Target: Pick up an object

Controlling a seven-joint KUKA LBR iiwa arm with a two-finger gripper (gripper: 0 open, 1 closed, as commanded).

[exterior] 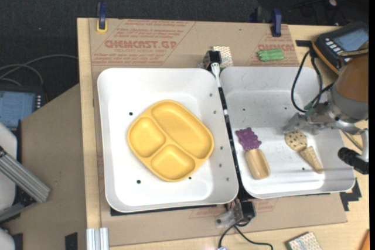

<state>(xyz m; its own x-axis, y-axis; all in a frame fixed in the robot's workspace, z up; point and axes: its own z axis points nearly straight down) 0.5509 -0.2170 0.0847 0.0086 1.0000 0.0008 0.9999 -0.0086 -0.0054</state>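
Approach step: pincer [300, 123] poised above ice-cream cone [304, 149] in right bin [258, 82], grip state cannot tell; next, descend onto cone

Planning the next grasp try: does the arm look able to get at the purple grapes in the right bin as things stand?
Probably yes. The purple grapes lie in the open in the right bin, with nothing on top. The gripper sits in the same bin, to their right. The bread roll lies close below them and might get bumped.

Grey arm [347, 103] with an orange band, black cable looping beside its metal wrist.
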